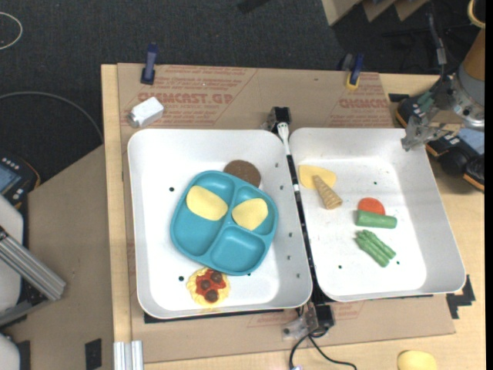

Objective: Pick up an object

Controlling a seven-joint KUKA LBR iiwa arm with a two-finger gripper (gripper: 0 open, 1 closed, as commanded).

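The right bin (416, 168) holds an ice-cream cone (327, 193) on a yellow disc (314, 176), a red slice (371, 205), a green pickle (376, 220) and a green bean bundle (374, 247). My gripper (422, 129) hangs at the right bin's far right corner, above its rim, apart from all of these. Nothing is seen between its fingers. In the left bin (150, 206) a blue divided plate (223, 222) carries two yellow pieces (206, 202) (249, 213).
A brown disc (243, 171) lies behind the blue plate and a small pizza (208, 285) in front of it. A white block (146, 112) sits on the cardboard beyond the left bin. Blue clamps (149, 64) (353, 70) stand at the board's far edge.
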